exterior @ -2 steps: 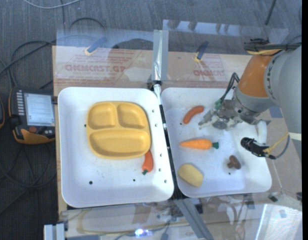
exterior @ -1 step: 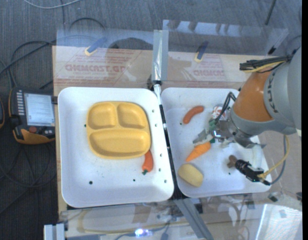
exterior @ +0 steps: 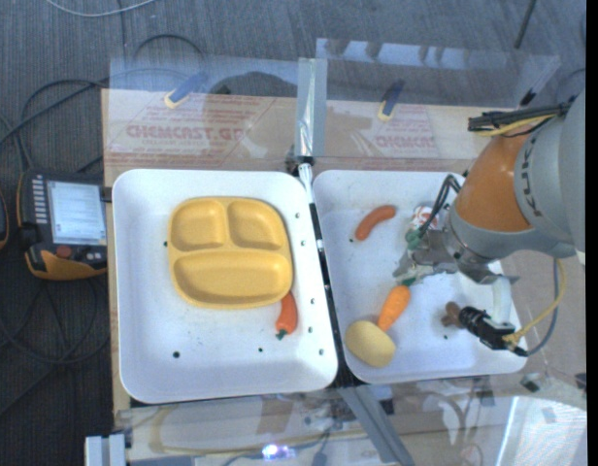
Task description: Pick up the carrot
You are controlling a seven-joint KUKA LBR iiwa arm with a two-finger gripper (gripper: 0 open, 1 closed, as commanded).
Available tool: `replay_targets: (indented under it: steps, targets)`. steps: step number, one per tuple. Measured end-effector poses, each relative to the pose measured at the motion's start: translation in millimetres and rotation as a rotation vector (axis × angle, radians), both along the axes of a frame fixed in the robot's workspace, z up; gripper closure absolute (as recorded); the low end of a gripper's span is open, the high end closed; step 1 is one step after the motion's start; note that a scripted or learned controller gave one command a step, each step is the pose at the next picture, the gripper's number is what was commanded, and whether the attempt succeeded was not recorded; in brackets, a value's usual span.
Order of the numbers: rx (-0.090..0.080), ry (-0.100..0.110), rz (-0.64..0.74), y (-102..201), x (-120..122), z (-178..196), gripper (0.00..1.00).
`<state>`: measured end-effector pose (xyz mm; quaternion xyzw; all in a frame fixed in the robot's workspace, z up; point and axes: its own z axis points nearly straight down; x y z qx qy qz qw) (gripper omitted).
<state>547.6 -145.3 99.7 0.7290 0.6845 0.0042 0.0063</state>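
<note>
Two bins (exterior: 134, 357); one carrot (exterior: 393, 308); one tray (exterior: 230, 250).

The floor is dark grey carpet (exterior: 280, 17). Thin cables (exterior: 105, 8) lie on it. A brown wooden bench (exterior: 221, 134) stands in the middle. A small screen with an orange edge (exterior: 66, 221) sits at the left.

The worktop carries 2 white bins. The left bin (exterior: 144, 357) holds a yellow divided plate (exterior: 231, 250), with a red pepper (exterior: 287, 315) just beside its 4 o'clock corner. In the right bin (exterior: 362, 270), the carrot (exterior: 393, 308) lies tilted near centre. The tool (exterior: 415, 263) sits at the carrot's 1 o'clock, by its top end. A yellow potato (exterior: 369, 344) lies at the carrot's 7 o'clock, a sausage (exterior: 376, 220) at 11 o'clock.
</note>
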Motion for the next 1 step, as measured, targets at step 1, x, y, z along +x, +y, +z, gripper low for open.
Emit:
replay_targets:
  steps: [1]
  targets:
    - [0.003,0.018,0.068,60.7,3.6,89.5,1.0]
